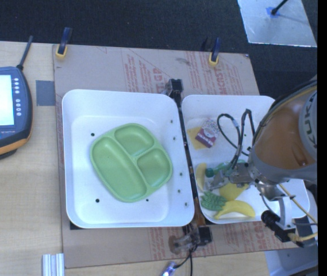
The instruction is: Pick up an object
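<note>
Yellow, smooth and curved, the plastic toy banana (pixel 236 210) lay in the right-hand shallow white bin (pixel 193 109), its long axis running left to right. The two-finger metal gripper (pixel 216 178) hung just above-left of the banana (whether spread or closed I could not tell), among small green plastic toys (pixel 211 200).

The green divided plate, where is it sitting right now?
The green divided plate lies in the left white bin, roughly at its middle, across the divider from the right bin where the small toys and the arm are.
</note>
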Available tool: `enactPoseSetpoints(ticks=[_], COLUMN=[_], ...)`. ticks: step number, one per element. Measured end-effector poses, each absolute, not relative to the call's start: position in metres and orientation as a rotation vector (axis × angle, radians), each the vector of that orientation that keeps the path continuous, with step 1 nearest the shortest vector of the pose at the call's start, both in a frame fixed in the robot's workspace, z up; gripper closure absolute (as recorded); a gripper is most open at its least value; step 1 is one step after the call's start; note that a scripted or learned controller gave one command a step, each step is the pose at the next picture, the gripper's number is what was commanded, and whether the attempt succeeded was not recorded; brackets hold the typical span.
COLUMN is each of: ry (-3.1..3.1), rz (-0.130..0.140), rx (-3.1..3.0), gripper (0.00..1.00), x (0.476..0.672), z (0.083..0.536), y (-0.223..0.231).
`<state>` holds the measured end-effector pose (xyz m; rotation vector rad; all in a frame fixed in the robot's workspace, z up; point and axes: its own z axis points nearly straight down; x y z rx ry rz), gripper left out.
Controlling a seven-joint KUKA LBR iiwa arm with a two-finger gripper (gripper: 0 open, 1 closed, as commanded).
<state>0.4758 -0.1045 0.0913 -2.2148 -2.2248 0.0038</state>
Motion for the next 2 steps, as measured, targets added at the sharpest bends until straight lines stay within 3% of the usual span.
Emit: enactPoseSetpoints(ticks=[1, 2], ry=[-2.23, -2.225], rz=[0.005, 0.001], rx=[-2.211, -2.215], gripper=[1.0, 1.0], x=[0.476, 0.521], z=[0.101, 0.192], y=[-0.105, -0.05])
